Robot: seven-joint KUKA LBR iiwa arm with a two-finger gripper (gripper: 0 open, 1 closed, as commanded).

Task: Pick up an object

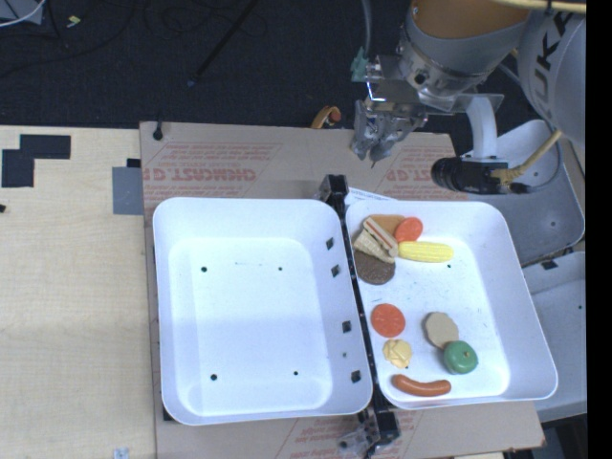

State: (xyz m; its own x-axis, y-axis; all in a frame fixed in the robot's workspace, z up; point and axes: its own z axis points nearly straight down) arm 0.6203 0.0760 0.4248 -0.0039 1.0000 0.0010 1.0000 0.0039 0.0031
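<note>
1. Gripper (375, 146) hanging above the bench behind the bins, beyond the far rim of the right bin (524, 290); nothing held between the fingers. Whether spread or closed: cannot tell, too small and dark against the cardboard.

2. Pickable things all lying in the right bin: sandwich (379, 237) and tomato (409, 229) at the far end, corn (425, 251) just beside them, brown patty (375, 270) touching the sandwich's near edge.

3. Further toward the near end: red slice (388, 320), tan piece (440, 328), green round (460, 357) touching it, a small yellow bit (398, 354), and a sausage (421, 385) nearest the rim.

4. Probably toy food, so light, stiff and smooth-skinned; likely to slide or roll if nudged rather than crush.

5. Corn and sausage judged the easiest: long and narrow, best taken across the middle of the short width. Corn closest to the gripper.

6. Flat discs (red slice, patty) sitting low on the floor, little edge to catch; poorer picks. Green round possibly apt to squirt out of a pinch.

7. Sandwich, tomato and patty crowded together; risk of grabbing two or pushing one aside.

8. Writing: red print on the cardboard (239, 161) under the bins, upside down and reversed from this angle; not legible with confidence. Lettering on the arm (545, 27) partly cut off, a "K" and "U" legible.

9. Left bin (172, 304) bearing only small dark dots on its floor.
</note>
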